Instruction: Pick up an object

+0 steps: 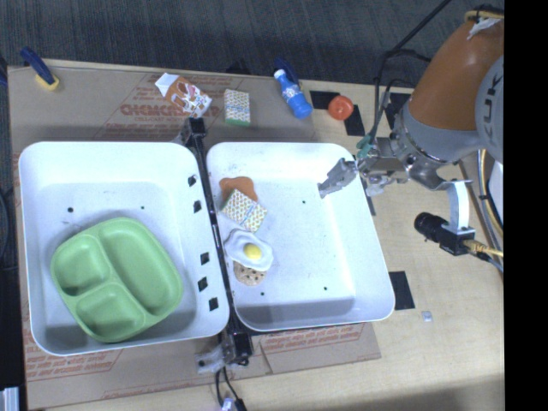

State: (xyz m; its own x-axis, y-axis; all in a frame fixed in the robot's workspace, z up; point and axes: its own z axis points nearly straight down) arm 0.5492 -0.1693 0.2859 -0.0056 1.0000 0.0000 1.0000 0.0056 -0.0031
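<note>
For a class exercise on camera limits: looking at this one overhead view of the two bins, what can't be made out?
- Gripper: too small and blurred in the camera view to read how the fingers stand.
- Cookie: mostly hidden under the fried egg.
- Orange piece: partly hidden by the patterned packet.
- Arm: cut off at the right edge.

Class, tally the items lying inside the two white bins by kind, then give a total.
Green divided plate: 1
Fried egg: 1
Patterned packet: 1
Orange-brown piece: 1
Cookie: 1
Total: 5
</note>
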